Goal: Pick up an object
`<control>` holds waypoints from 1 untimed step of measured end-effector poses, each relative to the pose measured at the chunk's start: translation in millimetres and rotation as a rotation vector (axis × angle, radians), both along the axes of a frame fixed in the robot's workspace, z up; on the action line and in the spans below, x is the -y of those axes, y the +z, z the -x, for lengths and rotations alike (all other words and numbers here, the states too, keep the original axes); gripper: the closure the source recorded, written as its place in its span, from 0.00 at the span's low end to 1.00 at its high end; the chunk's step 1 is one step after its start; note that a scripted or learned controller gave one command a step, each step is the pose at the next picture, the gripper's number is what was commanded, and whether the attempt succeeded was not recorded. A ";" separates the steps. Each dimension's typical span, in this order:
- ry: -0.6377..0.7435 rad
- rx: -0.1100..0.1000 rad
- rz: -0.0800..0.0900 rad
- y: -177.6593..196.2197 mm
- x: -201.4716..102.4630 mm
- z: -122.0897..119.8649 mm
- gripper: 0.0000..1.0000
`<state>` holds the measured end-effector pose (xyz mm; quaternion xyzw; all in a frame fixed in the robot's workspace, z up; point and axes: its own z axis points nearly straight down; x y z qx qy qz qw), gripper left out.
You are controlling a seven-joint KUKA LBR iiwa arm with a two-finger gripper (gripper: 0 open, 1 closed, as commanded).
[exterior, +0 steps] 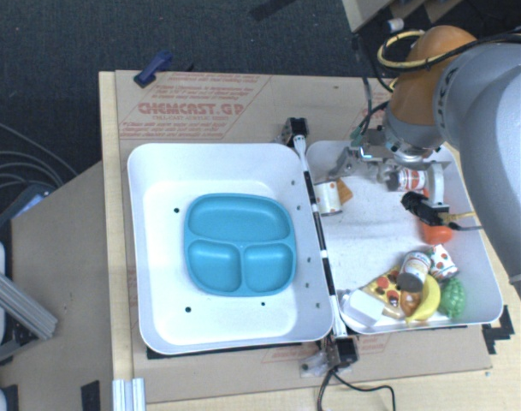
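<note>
The fingers (395, 168) stand apart, clamped on nothing. A toy food pile (410, 294) fills the right bin's (491, 302) near corner. At its far edge, under the fingers, lies a small can (410, 181); closing off-centre may knock it away.

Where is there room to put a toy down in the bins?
Bare floor rings the blue tray in the left bin. In the right bin, the middle is bare, between the gripper and the crowded toy pile at the near edge.

Blue divided plate (239, 244) in left bin (149, 229), hand (388, 165) over right bin (367, 229), toy food (414, 289) piled
</note>
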<state>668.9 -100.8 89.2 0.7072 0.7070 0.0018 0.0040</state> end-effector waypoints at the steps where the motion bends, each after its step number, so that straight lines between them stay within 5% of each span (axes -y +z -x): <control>1: 0.001 0.001 -0.003 0.4 9.1 12.7 0.00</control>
